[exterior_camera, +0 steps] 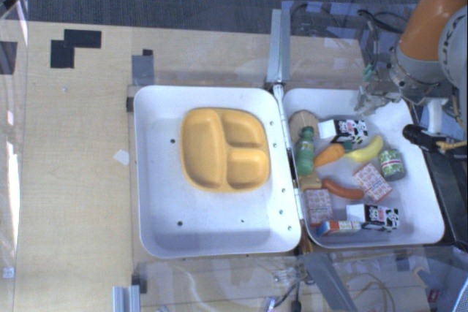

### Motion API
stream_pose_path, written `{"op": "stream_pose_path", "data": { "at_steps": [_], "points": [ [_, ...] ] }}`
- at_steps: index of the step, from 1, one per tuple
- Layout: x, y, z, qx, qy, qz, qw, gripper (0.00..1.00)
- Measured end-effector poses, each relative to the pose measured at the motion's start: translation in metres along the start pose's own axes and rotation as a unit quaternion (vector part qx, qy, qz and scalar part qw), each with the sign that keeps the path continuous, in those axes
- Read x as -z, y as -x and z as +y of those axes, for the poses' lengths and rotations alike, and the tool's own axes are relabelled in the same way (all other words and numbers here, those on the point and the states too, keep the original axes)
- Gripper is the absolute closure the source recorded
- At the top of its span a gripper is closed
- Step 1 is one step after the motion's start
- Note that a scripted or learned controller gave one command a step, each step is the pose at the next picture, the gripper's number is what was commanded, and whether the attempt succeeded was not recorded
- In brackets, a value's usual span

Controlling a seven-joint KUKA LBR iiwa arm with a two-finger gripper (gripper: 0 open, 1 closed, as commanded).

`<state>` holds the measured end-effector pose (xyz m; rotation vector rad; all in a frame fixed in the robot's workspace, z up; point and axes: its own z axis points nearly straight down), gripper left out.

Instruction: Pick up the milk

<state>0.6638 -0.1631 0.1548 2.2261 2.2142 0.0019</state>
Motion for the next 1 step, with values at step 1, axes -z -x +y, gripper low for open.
{"op": "stream_pose_path", "data": {
  "at_steps": [1],
  "points": [
    [0.0663,-0.0722,-0.0047,0.021,0.002,0.0,0.9998,1.0]
  ]
}}
